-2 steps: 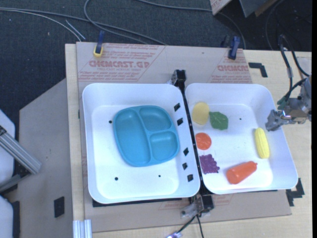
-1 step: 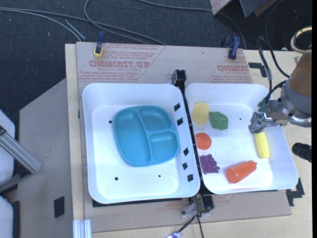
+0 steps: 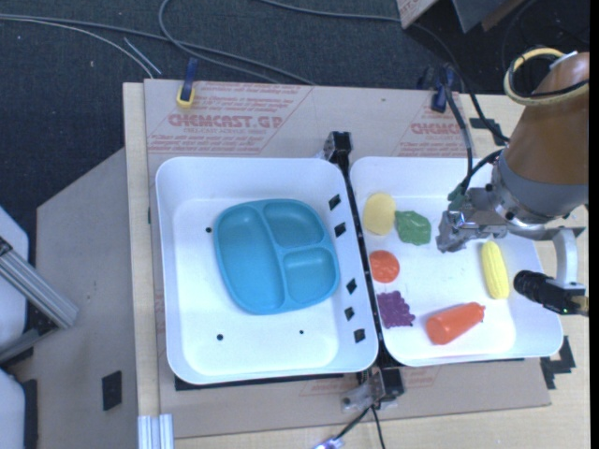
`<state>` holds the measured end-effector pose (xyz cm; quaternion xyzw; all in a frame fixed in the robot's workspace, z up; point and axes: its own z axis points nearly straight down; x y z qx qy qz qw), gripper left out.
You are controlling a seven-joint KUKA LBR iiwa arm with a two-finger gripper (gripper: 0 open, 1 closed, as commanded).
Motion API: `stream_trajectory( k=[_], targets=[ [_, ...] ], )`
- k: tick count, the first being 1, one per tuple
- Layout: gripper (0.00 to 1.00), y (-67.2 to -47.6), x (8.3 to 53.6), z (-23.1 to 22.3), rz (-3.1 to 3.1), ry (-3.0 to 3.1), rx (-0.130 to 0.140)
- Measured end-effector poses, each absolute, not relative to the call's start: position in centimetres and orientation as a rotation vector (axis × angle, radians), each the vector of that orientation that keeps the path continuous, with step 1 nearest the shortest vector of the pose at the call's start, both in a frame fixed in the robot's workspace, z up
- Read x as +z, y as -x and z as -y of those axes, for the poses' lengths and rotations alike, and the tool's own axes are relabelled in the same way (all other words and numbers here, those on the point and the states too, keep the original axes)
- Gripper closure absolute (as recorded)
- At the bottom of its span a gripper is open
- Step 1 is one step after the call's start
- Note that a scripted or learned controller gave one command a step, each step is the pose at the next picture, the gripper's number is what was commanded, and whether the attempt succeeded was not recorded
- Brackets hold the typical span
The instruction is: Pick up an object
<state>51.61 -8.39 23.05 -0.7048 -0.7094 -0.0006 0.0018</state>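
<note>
Bearing two white bins, bench over dark floor.

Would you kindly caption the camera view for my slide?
Tool poised over right bin of toy foods; blue divided plate in left bin.

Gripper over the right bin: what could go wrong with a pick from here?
The gripper sits between the green piece and the corn, above neither; a straight descent may close on bare floor. The lemon touches the green piece, so a grab there may nudge both. The grapes lie against the bin wall, leaving little finger room.
</note>
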Motion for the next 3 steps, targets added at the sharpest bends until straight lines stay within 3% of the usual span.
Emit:
stream_trajectory(
  k=[3],
  targets=[
    [1.0,-50.8,21.8,-6.9,2.225,2.211,0.002]
  ],
)
